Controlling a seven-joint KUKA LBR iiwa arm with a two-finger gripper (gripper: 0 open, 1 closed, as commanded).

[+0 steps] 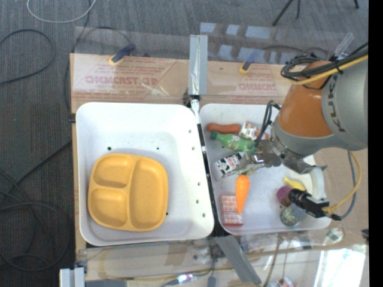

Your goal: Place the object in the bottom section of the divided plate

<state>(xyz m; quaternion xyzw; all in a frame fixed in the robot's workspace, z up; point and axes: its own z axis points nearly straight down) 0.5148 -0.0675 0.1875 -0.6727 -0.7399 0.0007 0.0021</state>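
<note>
Nearest the camera, in the R bin [323,223], a pink box [230,211] was seen at the front wall, w/ a carrot [242,193] lying just beside it, tip toward the front. Further R, a purple item [285,194], a round greenish can [291,216] and a yellow piece [292,183] were grouped near the front R corner, partly covered by a black part of the arm.

In the L bin [137,115], the yellow divided plate [127,191] was set toward the front L, w/ two small sections on its L side and one large section on its R.

Mid-bin on the R, the gripper [258,158] was held low, just above the carrot's top and next to a small black-and-white carton [229,164]. Whether it was released or clenched could not be told, and nothing was seen grasped. Which item was the task's object could not be told; all loose items lay in the R bin, well apart from the plate.

Beyond that, a green bottle [232,140], a red sausage [222,127] and a small packet [249,129] were seen by the back wall.
</note>
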